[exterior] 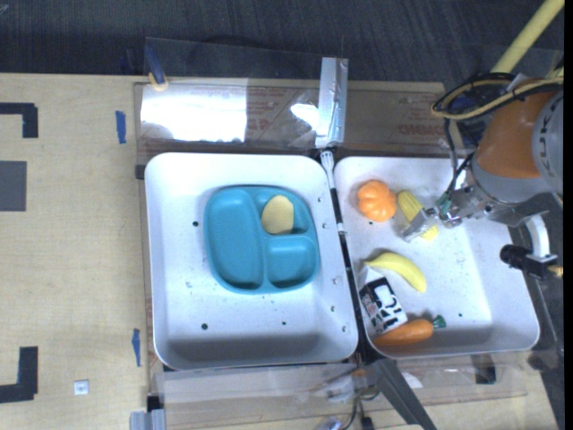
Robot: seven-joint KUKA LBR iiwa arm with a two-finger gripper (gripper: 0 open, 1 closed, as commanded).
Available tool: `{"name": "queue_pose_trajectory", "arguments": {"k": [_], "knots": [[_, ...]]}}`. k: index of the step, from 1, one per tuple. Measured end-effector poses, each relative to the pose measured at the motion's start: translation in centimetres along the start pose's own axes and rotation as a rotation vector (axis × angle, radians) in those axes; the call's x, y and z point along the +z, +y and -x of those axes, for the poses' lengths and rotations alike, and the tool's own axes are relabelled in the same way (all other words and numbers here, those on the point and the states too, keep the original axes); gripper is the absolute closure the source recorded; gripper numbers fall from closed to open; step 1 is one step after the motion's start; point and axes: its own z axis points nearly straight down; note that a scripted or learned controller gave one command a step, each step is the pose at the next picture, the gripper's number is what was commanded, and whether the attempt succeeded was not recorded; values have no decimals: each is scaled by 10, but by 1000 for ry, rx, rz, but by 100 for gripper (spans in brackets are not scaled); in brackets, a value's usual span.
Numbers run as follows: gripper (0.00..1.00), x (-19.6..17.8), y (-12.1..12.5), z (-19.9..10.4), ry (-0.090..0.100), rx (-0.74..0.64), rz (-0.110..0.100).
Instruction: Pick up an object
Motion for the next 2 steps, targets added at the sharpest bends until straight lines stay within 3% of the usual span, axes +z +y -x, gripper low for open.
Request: {"name": "queue_pose_trajectory", "arguments": {"k": [1,2], "knots": [[0,-9,-18,-33,2,-11,-1],[100,-20,-17,-32,1,-11,1]]}}
